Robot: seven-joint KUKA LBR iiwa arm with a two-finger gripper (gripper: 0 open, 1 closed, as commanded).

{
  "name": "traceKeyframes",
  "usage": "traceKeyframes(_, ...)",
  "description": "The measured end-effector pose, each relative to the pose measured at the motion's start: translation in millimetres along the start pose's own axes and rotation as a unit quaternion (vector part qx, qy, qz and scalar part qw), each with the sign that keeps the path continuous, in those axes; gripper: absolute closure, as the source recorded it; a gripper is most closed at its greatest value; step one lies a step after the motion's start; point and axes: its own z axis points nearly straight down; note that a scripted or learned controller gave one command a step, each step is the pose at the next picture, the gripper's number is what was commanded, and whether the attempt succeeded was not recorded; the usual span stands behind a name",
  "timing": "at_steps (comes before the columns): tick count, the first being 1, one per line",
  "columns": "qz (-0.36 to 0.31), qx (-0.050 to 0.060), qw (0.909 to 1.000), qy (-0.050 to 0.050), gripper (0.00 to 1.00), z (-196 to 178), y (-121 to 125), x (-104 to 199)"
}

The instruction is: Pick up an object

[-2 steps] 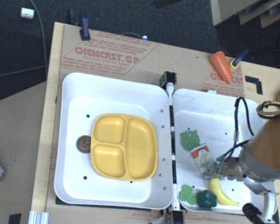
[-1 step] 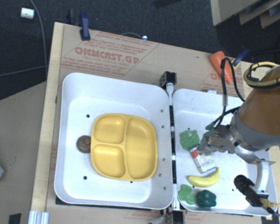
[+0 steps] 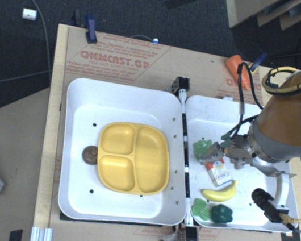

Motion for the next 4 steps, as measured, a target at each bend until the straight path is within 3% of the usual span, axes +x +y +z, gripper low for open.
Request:
traceKeyframes(1,0.001,-0.001,1.0,-0.001,0.0,99.4,50.8,-41.5)
traceKeyframes(2,0.0,-0.001,1.0,-0.001,0.0,99.5,54.3,-33.4)
traceKeyframes(3,0.0,-0.002,1.0,-0.001,1.0,89.6,54.7,-33.1)
traceKeyframes(4,0.0,-0.002,1.0,-0.001,0.0,89.7,54.5,-33.1)
